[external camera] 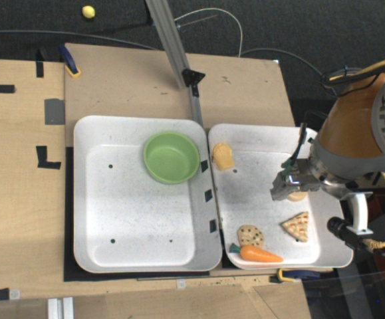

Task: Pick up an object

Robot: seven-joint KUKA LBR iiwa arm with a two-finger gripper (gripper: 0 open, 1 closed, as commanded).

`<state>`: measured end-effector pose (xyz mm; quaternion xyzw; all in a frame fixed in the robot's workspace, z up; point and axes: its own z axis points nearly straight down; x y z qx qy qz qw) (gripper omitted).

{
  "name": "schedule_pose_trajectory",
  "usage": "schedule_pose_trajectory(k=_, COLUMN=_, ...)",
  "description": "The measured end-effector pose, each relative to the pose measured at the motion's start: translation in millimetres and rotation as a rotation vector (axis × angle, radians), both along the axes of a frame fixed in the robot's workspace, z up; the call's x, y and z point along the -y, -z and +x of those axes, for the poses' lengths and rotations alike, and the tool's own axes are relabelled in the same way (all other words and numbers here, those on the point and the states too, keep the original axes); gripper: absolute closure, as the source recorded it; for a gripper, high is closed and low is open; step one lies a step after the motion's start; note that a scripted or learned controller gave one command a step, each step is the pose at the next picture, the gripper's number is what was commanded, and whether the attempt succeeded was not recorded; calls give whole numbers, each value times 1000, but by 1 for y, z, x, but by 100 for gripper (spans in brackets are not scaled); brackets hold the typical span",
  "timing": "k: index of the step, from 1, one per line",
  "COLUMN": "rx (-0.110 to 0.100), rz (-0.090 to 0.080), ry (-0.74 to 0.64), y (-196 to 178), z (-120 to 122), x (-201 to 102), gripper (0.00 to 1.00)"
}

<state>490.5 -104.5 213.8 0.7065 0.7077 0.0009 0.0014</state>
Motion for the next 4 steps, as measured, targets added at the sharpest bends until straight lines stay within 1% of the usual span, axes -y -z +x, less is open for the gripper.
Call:
schedule_pose_trajectory(k=1, rx=-5, rz=2, ry=-5, y=7, z=26, x=-41, gripper=100)
schedule_pose_trajectory(k=2, rx=-4, rz=2, ry=-4, y=9, z=57, x=-74, gripper=100)
schedule_pose_trajectory(k=3, rx=-3, rz=2, ry=-6, y=5, z=86, x=-127, gripper=100)
schedule_pose_trajectory(k=4, rx=-2, rz=2, ry=-5, y=-11, z=120, x=-169, gripper=100)
